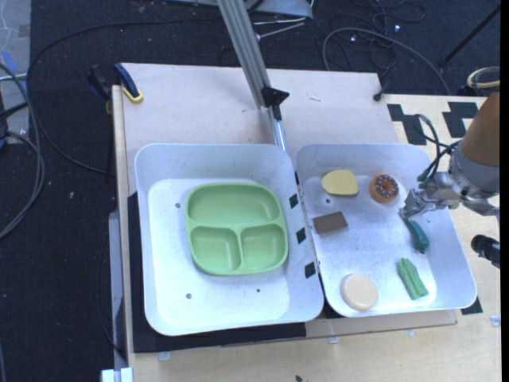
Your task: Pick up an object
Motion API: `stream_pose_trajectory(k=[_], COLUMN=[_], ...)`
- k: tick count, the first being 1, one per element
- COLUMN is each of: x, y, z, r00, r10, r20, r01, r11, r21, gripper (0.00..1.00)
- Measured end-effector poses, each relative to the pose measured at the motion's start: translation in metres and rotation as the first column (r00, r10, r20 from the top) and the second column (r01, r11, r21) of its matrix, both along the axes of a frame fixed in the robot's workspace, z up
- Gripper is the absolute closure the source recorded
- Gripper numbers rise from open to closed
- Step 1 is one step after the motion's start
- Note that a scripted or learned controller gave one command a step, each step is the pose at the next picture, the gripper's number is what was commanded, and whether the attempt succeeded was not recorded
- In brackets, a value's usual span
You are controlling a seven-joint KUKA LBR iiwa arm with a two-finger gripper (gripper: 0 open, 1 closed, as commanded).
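Now, gripper: low at the right bin's right edge, just above the teal toy, likely to grab it.
Fingers: can't tell if open.

Green three-compartment tray in the left white bin; black cables on dark floor.

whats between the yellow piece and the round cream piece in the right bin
The brown block lies roughly between the yellow piece and the round cream piece, slightly left of that line, in the camera view.
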State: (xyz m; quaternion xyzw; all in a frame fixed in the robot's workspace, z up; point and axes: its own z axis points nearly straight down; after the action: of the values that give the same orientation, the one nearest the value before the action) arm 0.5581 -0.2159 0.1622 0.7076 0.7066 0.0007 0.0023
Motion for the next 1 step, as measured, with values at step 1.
stream_pose_trajectory(k=[1], x=[0.0117], y=[0.0019], z=[0.0546], r00=[1.000], r10=[0.005], r20=[0.002], r01=[-0.005], r11=[1.000], r21=[-0.001], gripper=[1.00])
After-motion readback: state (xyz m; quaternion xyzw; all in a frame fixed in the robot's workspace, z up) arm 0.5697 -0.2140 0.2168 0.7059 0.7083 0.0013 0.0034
